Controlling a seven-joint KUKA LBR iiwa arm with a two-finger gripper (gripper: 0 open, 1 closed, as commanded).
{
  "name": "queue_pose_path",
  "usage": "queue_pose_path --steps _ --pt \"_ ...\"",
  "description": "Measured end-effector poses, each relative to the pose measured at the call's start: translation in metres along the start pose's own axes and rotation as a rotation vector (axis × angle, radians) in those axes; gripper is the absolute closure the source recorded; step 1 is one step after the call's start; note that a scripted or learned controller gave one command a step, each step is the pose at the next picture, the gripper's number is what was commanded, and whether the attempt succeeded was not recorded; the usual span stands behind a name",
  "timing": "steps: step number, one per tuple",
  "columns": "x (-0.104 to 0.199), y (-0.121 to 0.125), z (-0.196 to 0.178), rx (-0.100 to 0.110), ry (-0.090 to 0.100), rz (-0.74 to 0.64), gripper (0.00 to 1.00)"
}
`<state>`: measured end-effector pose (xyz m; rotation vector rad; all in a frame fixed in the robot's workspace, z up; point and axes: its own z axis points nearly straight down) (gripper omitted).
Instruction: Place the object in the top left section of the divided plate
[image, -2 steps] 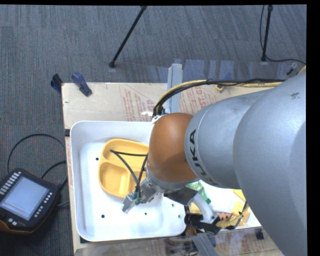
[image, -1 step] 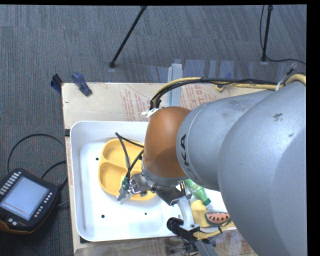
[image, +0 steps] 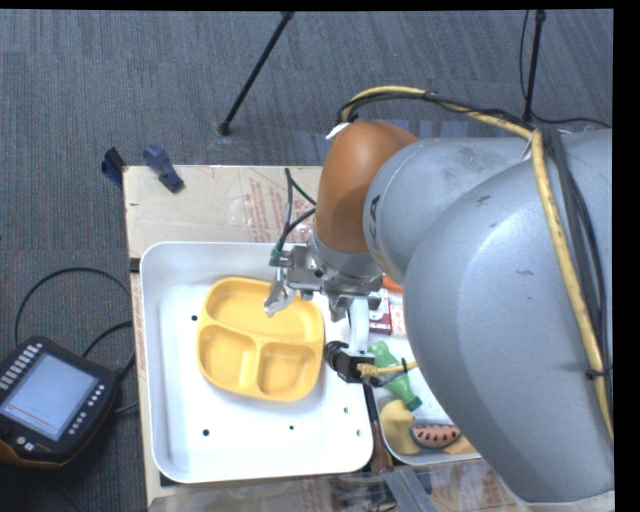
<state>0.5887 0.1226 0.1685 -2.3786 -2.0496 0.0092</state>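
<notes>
Yellow divided plate (image: 262, 345) in left white bin (image: 170, 400), toward its 12 o'clock half. End effector (image: 300, 297) over plate's 1 o'clock rim; finger spread and any held object impossible to tell. Green object (image: 392, 362) and watermelon slice (image: 436, 435) in right bin, at plate's 3–4 o'clock.

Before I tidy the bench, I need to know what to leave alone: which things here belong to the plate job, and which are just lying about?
Belongs to the job:
yellow divided plate
end effector, over the plate's top right rim
left white bin

Just lying about:
teach pendant on the floor
blue clamp
watermelon slice toy
green toy
</notes>
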Motion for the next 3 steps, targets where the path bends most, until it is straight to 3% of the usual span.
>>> queue_pose_path --steps 1,2,3 --pt "0.059 -0.103 0.077 -0.018 0.010 0.231 0.00" --pt "0.099 -0.122 0.077 -0.020 0.006 0.426 0.00" --pt "0.114 -0.060 -0.039 -0.005 0.007 0.653 0.00"
